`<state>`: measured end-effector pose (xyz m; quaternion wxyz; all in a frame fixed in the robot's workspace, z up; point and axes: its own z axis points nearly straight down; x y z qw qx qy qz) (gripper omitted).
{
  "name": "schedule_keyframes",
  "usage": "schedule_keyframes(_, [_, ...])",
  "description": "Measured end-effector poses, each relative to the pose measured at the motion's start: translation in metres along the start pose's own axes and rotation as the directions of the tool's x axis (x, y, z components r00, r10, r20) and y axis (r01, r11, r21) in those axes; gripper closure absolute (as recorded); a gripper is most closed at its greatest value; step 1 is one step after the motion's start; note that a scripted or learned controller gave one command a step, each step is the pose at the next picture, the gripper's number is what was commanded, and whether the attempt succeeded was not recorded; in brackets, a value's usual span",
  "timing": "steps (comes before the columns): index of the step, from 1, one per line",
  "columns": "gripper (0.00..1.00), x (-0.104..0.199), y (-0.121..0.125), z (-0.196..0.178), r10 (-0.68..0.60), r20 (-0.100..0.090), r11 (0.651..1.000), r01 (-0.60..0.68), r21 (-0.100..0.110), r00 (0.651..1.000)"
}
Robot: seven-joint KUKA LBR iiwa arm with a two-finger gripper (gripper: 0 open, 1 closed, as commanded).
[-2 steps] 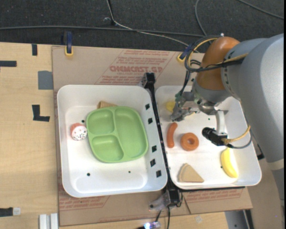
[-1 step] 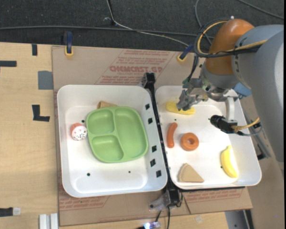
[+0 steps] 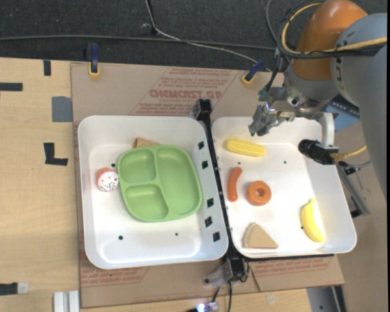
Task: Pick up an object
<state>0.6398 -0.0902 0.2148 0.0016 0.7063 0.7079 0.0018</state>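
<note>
The right bin holds a yellow corn cob at its back left, a red-orange sausage, an orange ring-shaped doughnut, a banana at the right and a tan wedge near the front. My gripper hangs over the back left corner of this bin, just above and behind the corn cob. Nothing shows between its fingers.
The left bin carries a green divided plate, a tan piece poking out behind it, and a small white and red ball to its left. A black divider runs between the bins. Cables hang near the wrist.
</note>
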Motion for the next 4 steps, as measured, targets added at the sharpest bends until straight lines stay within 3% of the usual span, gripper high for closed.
schedule_keyframes(1, [1.00, 0.001, 0.001, -0.053, 0.000, 0.000, 1.000, 0.000, 0.000, 1.000])
schedule_keyframes(3, [1.00, 0.106, -0.022, -0.043, -0.002, 0.001, 1.000, 0.002, 0.007, 1.000])
schedule_keyframes(4, [1.00, 0.153, -0.026, -0.020, -0.003, 0.000, 1.000, 0.003, 0.009, 1.000])
